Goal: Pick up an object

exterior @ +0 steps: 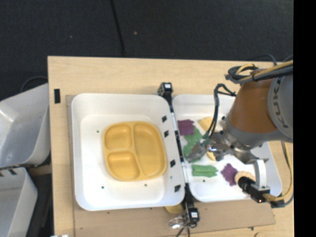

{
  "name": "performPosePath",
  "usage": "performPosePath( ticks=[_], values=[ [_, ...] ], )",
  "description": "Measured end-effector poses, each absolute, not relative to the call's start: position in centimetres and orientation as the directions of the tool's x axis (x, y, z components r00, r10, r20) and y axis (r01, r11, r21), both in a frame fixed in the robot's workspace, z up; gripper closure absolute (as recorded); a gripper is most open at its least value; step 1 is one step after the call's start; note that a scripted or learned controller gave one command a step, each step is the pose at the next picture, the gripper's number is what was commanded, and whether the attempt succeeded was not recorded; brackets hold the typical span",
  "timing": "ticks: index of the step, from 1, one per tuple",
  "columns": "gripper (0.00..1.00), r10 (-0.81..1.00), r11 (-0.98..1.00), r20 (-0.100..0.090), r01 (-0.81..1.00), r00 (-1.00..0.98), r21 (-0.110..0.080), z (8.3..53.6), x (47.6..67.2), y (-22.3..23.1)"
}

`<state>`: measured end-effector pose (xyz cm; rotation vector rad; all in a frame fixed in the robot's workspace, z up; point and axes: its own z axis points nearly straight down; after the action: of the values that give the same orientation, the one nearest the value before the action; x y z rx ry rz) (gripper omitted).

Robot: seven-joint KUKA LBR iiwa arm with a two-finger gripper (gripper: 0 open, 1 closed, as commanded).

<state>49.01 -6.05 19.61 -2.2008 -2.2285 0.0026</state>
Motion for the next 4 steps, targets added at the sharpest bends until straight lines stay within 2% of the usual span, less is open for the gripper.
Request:
performPosePath(
  ticks=[1,2,3,4],
  values=[
    [0.0,1.0,0.004,0.0,1.0,-0.004,-0.005,19.7,52.3,-5.0],
    [0.0,1.0,-0.002,-0.001,1.0,0.002,-0.009,19.7,48.9,-6.6],
    [0.0,1.0,-0.005,-0.001,1.0,0.005,-0.012,12.3,48.7,-11.4],
    [0.0,1.0,-0.003,-0.001,1.0,0.003,-0.004,11.3,48.9,-15.0]
  ],
)
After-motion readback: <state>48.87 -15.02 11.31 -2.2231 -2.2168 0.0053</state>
